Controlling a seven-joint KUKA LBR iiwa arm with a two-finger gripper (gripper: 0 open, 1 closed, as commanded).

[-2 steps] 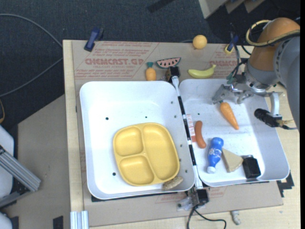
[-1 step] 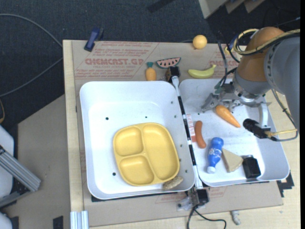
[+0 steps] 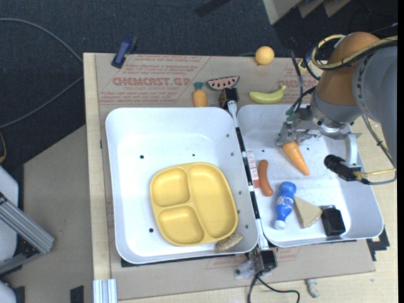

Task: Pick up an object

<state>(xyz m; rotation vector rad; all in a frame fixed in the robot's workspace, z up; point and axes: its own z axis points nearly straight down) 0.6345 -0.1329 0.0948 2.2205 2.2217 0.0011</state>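
Note:
The right bin [image 3: 366, 201] holds an orange carrot [image 3: 297, 158], a reddish sausage [image 3: 264, 177], a blue and white bottle [image 3: 284, 204] lying down, a tan wedge [image 3: 307, 212] and a small black block [image 3: 332, 220]. My gripper [image 3: 295, 134] hangs over the back of this bin, directly above the carrot's thick end and very close to it. Nothing is seen lifted off the bin floor. The grey arm with its orange band [image 3: 344, 74] reaches in from the upper right.
A yellow divided plate [image 3: 192, 204] lies in the left bin [image 3: 126, 144], with a brown piece [image 3: 228, 242] at the front rim. Behind the bins lie a banana [image 3: 267, 95], an orange ball [image 3: 264, 55], a watermelon slice [image 3: 223, 81] and a blue object [image 3: 124, 51].

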